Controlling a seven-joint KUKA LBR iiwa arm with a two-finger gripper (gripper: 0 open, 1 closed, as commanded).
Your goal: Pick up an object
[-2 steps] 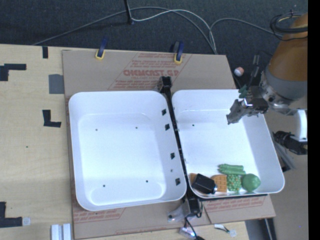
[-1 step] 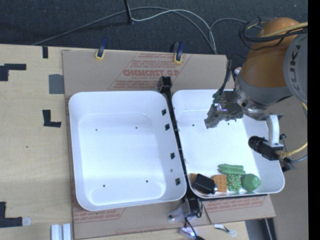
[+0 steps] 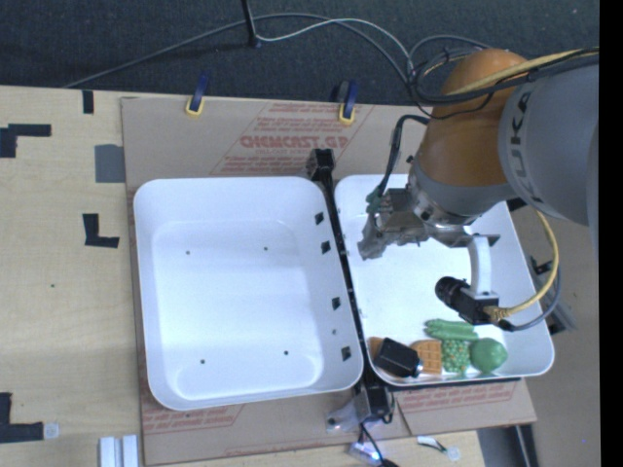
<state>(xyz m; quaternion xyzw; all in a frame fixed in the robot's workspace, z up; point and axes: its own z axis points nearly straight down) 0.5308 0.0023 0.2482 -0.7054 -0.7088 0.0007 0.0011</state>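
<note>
we see the things to be picked lying together in the right bin, all crowded along its near edge: a black block sits closest to the divider between the two bins, an orange piece lies just beside it on the side away from the divider, then a green bumpy piece, and last a green ball nearest the bin's outer corner. a long green pod-like thing lies just behind the bumpy piece and the ball, touching or nearly touching them. none of these is lifted; all rest on the bin floor. the gripper hangs over the same bin but nearer its far half and close to the divider, well apart from the cluster, and we cannot tell how it is set, since it shows as a blurred grey mass with nothing visible in it. above it the arm comes in from the bin's outer side, its orange band over the bin's far end. a black cylinder on the arm's cabling hangs between the gripper and the cluster. the left bin lies on the other side of the divider, and both bins rest on a cardboard sheet held by two clamps at its far edge.
</note>
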